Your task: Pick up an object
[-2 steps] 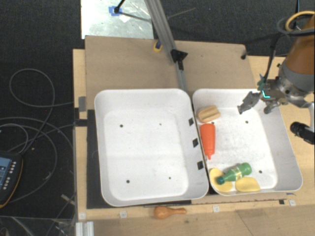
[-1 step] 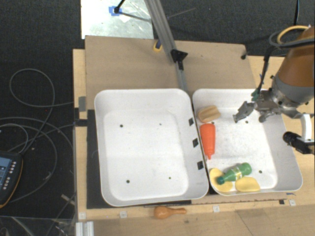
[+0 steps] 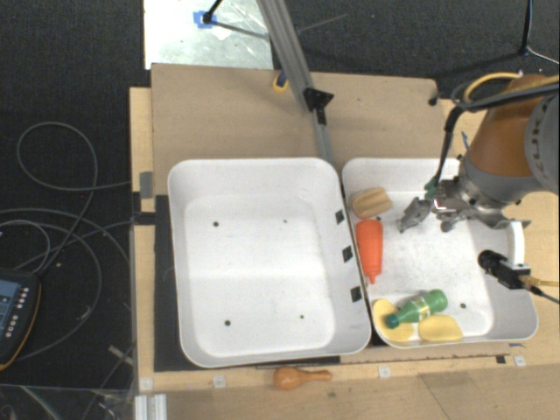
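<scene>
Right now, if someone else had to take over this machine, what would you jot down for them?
End effector: above the right bin, fingers spread, nothing between them.
Things in the right bin: a tan block at the far left, an orange carrot along the left wall, a green bottle lying across two yellow pieces near the front.
A small orange toy lies on the bench in front of the left bin.
Done: nothing picked yet.
Left: come down on one object, grip, lift.

Left of the claw (image 3: 427, 213), a tan desk (image 3: 227, 116) stands on dark carpet (image 3: 70, 59) strewn with looping cables (image 3: 52, 191), a pale floor patch (image 3: 197, 20) beyond.
</scene>
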`<state>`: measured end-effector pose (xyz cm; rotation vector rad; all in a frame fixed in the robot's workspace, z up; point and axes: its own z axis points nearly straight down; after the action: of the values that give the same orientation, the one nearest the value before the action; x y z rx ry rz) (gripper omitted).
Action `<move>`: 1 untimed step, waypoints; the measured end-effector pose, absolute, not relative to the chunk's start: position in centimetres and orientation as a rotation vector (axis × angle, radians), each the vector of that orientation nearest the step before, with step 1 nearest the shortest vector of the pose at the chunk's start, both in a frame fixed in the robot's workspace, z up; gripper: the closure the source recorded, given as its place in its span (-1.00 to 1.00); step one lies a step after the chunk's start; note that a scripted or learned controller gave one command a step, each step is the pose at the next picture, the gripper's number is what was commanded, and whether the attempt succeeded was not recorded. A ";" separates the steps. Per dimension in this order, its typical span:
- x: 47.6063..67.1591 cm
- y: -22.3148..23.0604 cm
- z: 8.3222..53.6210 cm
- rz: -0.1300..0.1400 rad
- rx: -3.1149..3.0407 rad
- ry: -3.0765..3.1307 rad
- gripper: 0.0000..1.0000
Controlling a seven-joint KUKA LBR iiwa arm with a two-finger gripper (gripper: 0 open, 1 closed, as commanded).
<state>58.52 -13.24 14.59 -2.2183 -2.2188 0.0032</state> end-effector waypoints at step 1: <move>58.5 -13.2 9.4 0.002 -2.219 -2.219 -1.00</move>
<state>58.47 -13.18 9.35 -2.2191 -2.2193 0.0025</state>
